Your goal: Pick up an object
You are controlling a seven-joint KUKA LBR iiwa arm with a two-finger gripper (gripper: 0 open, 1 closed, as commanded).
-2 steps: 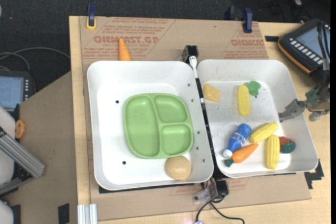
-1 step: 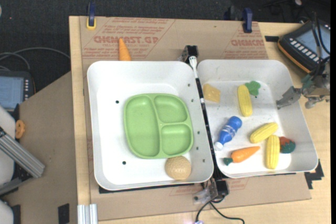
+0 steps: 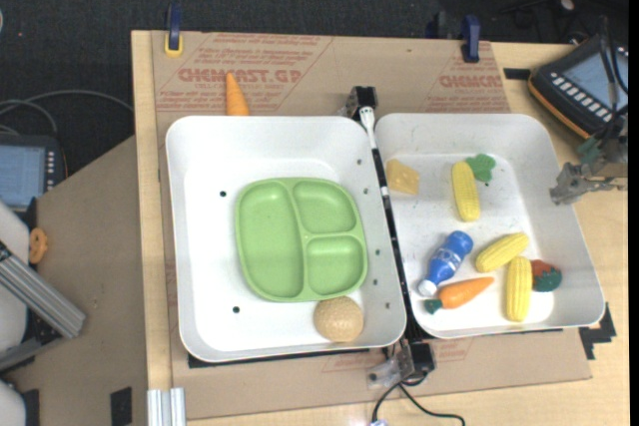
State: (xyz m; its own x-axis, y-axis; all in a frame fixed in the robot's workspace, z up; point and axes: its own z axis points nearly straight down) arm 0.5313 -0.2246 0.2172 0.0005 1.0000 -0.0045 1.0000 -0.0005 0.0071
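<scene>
Item: wooden surface (image 3: 150, 214) carrying two shallow white bins side by side. Left bin (image 3: 200, 155) is holding a green divided plate (image 3: 300, 239) at its middle, with a round tan ball (image 3: 339, 319) sitting just beside the plate's near edge, by the bin's near wall. Right bin (image 3: 529, 140) is holding the loose pieces for picking: a pale yellow wedge (image 3: 402, 178) lying at the far left; an upright corn cob (image 3: 465, 192) lying to its right, with a small green piece (image 3: 483, 165) touching its far end; a blue bottle (image 3: 447, 259) lying tilted near the middle; a yellow banana-like piece (image 3: 501, 251) lying just right of the bottle; an orange carrot (image 3: 464, 292) lying at the near side, just beside the bottle's white cap; a second corn cob (image 3: 518, 289) lying to the right of the carrot; and a red-and-green piece (image 3: 544, 276) resting against that cob. The gripper (image 3: 577, 182) is hanging over the right bin's right rim, well apart from every piece; whether it is apart or together cannot be told. A second carrot (image 3: 236, 95) is lying on the surface beyond the left bin. Two blue clamps (image 3: 175, 30) are gripping the far edge.
</scene>
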